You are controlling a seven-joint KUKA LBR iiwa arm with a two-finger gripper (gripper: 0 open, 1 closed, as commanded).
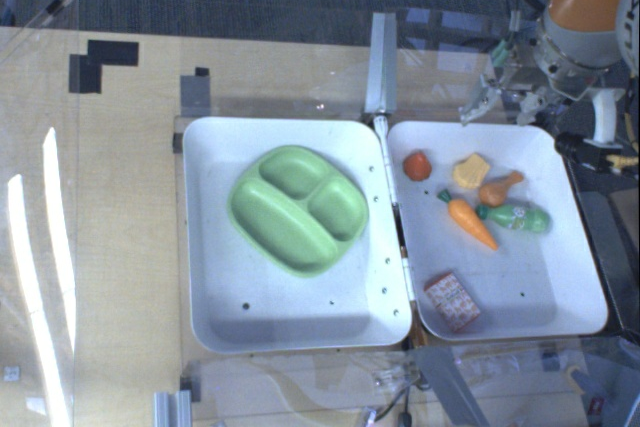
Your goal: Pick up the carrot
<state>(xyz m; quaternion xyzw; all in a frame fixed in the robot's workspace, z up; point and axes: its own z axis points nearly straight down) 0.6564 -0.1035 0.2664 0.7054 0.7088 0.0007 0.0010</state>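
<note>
White plastic forms the two shallow bins, smooth and faintly glossy, with rounded corners. I go left to right. The left white bin [210, 305] bears a pale green moulded plastic plate [298, 208], oval, with three sunken compartments.

The right white bin [560, 300] holds the small toys. At its nine o'clock side sits a round red-orange tomato [417, 165]. At six o'clock lies a flat reddish block with a checked face [452, 299]. Near the centre is my target: the orange plastic carrot [471, 221], a smooth tapered cone with a small green cap, its tip pointing to about four o'clock. Just past it, toward one o'clock, are a yellow wedge of cheese [471, 171] and a brown drumstick [499, 186]; a green bottle [516, 218] lies just beside the carrot at three o'clock.

My gripper [497, 95] hovers over the bin's far rim at twelve o'clock, well apart from the carrot, and carries nothing; I cannot tell how it is set.

I judge this the approach step. Next I must travel toward six o'clock, line up across the carrot's thick part, and descend without nudging the bottle.
</note>
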